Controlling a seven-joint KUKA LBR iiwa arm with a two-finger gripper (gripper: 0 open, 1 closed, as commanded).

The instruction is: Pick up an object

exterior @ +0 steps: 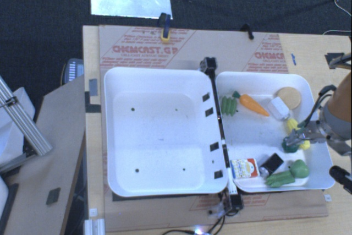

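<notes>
Gripper's down in the right bin, right at the grab stage.

Your two-finger gripper (300, 137) sits low in the right-hand shallow white bin (242, 118), by a dark green round object (290, 145) and a yellow piece (291, 125). Can't tell if it's open or closed on anything. The orange toy carrot (254, 104) and small black block (271, 162) lie free nearby. I'd guess next you need a firm close, then a straight lift.
</notes>
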